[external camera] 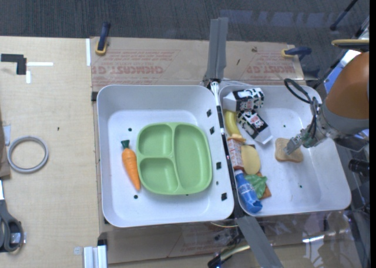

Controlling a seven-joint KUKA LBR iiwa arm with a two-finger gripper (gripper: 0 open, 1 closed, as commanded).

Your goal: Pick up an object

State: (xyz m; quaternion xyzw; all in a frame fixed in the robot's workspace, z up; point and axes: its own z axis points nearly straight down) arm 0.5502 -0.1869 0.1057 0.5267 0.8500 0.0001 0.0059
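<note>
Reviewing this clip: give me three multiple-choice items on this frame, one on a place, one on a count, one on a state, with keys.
1. Where does the carrot lie?
A. in the left bin, beside the green tray
B. in a tray compartment
C. in the right bin

2. How many compartments has the green tray?
A. two
B. three
C. four

3. Where is the gripper?
A. over the left bin
B. at the tan object in the right bin
C. above the bench outside both bins

Key: 1 A, it lies on the bin floor left of the tray. 2 B, two ridges divide it into three. 3 B, its tip meets that object.
</note>
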